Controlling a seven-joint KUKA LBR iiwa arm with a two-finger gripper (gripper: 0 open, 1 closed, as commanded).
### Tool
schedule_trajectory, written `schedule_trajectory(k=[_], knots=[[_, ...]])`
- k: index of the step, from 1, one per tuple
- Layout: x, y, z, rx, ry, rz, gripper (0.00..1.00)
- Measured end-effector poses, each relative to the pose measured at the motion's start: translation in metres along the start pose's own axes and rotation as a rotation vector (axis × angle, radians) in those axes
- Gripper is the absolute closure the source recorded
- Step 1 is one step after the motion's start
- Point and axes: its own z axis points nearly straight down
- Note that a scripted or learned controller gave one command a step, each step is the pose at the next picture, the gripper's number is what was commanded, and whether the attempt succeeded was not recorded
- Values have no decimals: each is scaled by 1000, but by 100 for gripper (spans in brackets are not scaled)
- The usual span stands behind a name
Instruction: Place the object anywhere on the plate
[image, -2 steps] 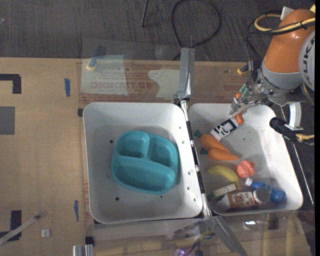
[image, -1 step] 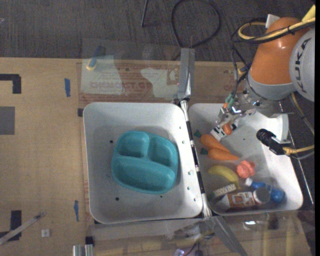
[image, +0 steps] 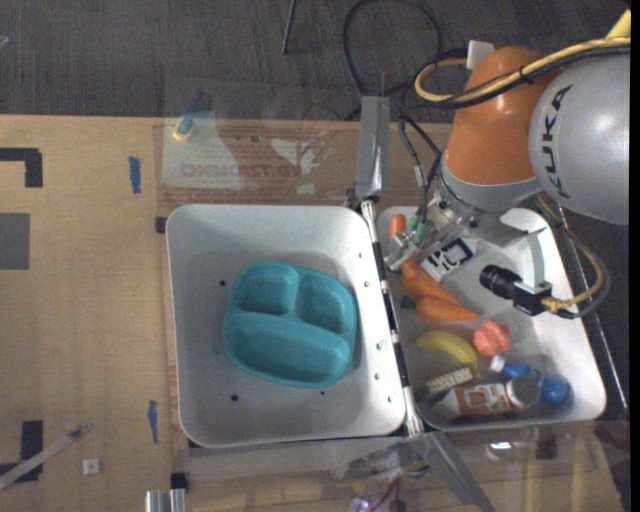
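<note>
1. Setting: a tan wooden bench (image: 80, 330) with blue tape marks is bearing two shallow white bins side by side, with dark floor showing beyond its far edge. A sheet of clear plastic is lying just beyond the left bin.
2. The left bin (image: 190, 250) is holding a teal divided plate (image: 290, 325) with three compartments, sitting roughly in the middle with nothing on it.
3. The right bin (image: 585, 385) is holding the candidates: two orange carrots (image: 440, 300), a yellow banana (image: 448, 346), a pink piece (image: 491, 337), a brown bottle (image: 485, 398) with blue items beside it.
4. The arm (image: 560, 130) is reaching in from the right, and the gripper (image: 415, 238) is working at the far-left corner of the right bin, just above the far end of the carrots.
5. Grip state: cannot tell; the wrist is hiding the tool's end, so a hold on any object is unconfirmed.
6. Step in hand, as judged: securing one object, probably a carrot.
7. Doing it well: taking the carrot across its narrow width near mid-length, lifting straight up until it is clearing the two bin walls, then travelling left.
8. Aiming for the plate's big near compartment should be forgiving; releasing low is limiting the roll-off risk.
</note>
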Motion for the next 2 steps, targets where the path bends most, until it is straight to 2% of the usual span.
schedule_trajectory(k=[1,2], knots=[[103,3,7,0,0,-20,100],[101,3,7,0,0,-18,0]])
